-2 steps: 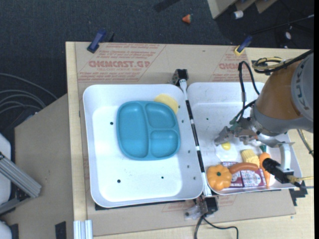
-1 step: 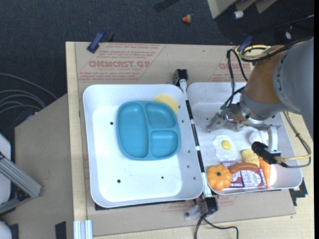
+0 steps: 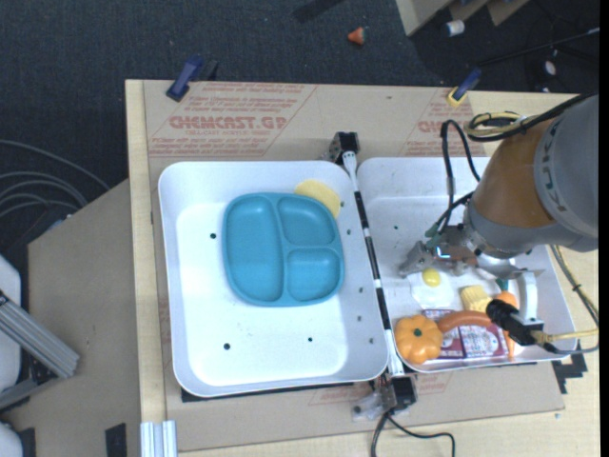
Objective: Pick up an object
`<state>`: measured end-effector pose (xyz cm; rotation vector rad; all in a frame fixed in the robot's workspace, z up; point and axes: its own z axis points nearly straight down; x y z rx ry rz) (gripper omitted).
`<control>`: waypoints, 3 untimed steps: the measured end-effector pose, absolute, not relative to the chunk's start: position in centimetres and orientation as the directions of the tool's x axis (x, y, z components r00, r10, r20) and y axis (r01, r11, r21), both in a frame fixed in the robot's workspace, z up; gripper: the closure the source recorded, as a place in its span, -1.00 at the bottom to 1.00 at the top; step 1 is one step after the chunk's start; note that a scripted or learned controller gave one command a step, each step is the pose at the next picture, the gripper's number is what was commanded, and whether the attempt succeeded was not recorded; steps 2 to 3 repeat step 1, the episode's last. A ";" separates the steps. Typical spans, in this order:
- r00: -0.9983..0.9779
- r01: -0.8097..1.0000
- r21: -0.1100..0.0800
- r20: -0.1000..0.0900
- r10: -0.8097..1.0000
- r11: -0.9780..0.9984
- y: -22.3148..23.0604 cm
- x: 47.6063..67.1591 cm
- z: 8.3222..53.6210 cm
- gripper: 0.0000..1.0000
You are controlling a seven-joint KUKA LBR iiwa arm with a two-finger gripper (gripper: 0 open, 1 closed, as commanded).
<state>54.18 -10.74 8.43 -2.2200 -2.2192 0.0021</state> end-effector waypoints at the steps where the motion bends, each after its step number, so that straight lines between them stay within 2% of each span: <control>1: 0.000 1.000 0.001 0.000 1.000 0.000 -10.7 54.3 9.5 1.00; 3: 0.000 1.000 0.001 0.000 1.000 0.000 -10.7 54.3 9.5 1.00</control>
